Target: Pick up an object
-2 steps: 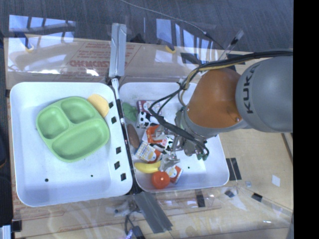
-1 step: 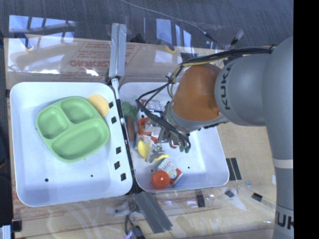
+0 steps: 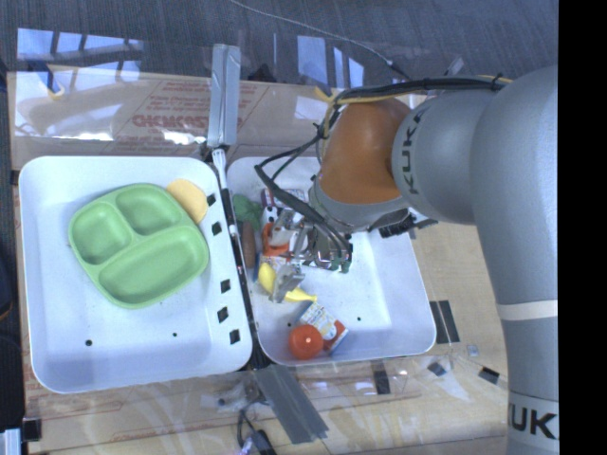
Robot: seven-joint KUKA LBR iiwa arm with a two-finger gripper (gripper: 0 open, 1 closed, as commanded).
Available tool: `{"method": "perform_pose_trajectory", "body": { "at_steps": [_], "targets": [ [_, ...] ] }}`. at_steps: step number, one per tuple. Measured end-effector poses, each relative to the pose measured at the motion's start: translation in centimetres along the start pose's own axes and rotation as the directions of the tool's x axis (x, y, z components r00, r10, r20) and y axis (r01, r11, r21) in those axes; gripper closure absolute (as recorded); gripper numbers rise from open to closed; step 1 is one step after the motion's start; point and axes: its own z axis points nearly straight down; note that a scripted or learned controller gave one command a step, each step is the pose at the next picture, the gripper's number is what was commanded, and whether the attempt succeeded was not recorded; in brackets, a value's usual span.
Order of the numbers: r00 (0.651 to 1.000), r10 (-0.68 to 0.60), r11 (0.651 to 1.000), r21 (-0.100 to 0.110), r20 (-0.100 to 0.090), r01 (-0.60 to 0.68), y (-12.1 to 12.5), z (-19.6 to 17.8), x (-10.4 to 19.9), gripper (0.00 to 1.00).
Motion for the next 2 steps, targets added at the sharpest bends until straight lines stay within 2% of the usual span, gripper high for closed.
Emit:
{"method": "perform_pose_trajectory", "body": {
  "at_steps": [1, 2],
  "targets": [
    [0.999, -0.002, 1.000, 0.000, 0.034, 0.002, 0.2, -1.2, -0.6, 1.00],
    [0.986, 0.141, 0.990, -0.009, 0.083, -0.141, 3.8, -14.3, -1.8, 1.00]
  ]
}}
